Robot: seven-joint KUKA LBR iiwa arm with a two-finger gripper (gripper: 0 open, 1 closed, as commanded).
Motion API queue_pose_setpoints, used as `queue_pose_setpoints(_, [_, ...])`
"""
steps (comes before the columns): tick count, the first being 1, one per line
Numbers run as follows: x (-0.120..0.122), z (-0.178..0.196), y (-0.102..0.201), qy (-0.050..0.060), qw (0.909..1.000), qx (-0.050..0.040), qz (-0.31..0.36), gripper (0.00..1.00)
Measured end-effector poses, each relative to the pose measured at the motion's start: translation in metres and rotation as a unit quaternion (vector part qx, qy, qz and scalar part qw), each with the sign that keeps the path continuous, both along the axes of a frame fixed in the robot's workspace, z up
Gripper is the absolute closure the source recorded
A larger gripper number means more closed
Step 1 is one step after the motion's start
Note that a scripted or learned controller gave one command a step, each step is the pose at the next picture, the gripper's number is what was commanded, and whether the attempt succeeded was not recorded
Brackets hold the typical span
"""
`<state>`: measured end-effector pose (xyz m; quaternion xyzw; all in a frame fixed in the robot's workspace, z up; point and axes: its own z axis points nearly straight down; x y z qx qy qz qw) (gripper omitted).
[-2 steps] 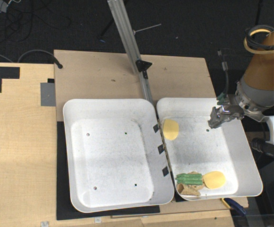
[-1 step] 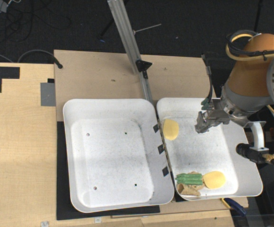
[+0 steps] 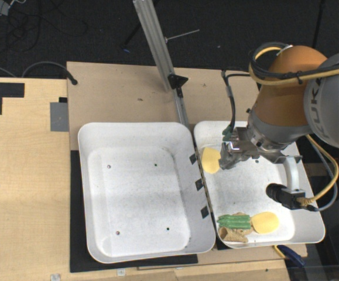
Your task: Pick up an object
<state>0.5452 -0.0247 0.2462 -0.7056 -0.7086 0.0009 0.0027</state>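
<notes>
The gripper (image 3: 230,154) hangs low over the upper left part of the right bin (image 3: 310,230), its metal head pointing toward a pale yellow object (image 3: 210,160) that lies just beside it, against the bin's left wall. The two look as if they touch, but the overlap makes this hard to judge, and the view does not show the object clasped; how the gripper stands, wide or narrow, cannot be told from this angle.

Behind the gripper, toward the arm's side, the orange band (image 3: 286,92) and grey wrist bulk over the bin's far right portion and hide the floor beneath them. Black cables (image 3: 230,107) loop down from the wrist to the gripper head, and a black fitting (image 3: 283,195) on a yellow hose hangs below the arm.

Well apart from the gripper, at the bin's near edge, three things crowd together: a green ridged item (image 3: 235,220), a tan lumpy piece (image 3: 235,235) touching it on the near side, and a second yellow rounded object (image 3: 265,222) just beside the green one. What the tan piece is cannot be made out.

Beyond the first yellow object, past the black clips on the shared rims, lies the left bin (image 3: 93,139). A slanted aluminium bar (image 3: 154,40) rises away from the gripper toward the top of the view, where it is cut off.
</notes>
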Motion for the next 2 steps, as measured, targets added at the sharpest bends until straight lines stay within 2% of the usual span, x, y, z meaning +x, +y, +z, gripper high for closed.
queue_pose_setpoints(1, [-0.006,0.000,0.045,0.000,1.0000,0.0000,0.000,1.00])
queue_pose_setpoints(2, [-0.007,-0.008,0.108,0.001,1.0000,-0.0002,0.001,1.00])
